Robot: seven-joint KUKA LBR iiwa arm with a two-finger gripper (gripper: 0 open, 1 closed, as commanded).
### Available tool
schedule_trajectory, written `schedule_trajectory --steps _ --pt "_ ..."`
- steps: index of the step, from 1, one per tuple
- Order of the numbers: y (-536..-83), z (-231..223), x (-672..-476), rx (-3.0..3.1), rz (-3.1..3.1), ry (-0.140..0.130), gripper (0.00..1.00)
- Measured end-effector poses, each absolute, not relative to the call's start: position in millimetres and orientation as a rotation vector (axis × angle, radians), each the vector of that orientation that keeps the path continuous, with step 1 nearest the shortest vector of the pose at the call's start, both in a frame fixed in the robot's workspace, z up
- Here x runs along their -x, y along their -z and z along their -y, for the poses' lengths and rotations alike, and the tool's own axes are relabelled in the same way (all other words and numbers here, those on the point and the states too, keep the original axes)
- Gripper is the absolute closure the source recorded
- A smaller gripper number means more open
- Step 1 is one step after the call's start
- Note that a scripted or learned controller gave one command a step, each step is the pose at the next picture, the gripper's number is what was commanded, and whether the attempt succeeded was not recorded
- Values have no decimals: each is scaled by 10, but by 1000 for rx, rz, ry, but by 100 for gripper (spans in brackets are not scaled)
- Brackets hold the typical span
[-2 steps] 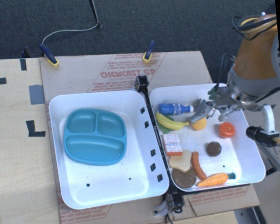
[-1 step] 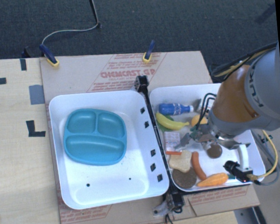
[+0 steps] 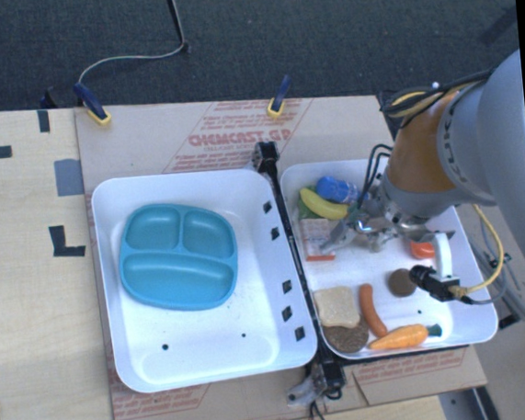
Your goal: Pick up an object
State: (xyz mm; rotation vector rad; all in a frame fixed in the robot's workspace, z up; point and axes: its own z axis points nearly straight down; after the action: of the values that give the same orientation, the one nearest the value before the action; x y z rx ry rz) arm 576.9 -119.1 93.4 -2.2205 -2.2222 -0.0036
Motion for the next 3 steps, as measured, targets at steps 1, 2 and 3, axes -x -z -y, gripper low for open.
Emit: schedule_trajectory --steps 1,2,3 --pt "-1835 576 -6302 2218 2224 -1 0" --pt "-1126 1208 -6671 2219 2220 -8 0" --pt "-850 1048 -6547 2222 2225 -2 0"
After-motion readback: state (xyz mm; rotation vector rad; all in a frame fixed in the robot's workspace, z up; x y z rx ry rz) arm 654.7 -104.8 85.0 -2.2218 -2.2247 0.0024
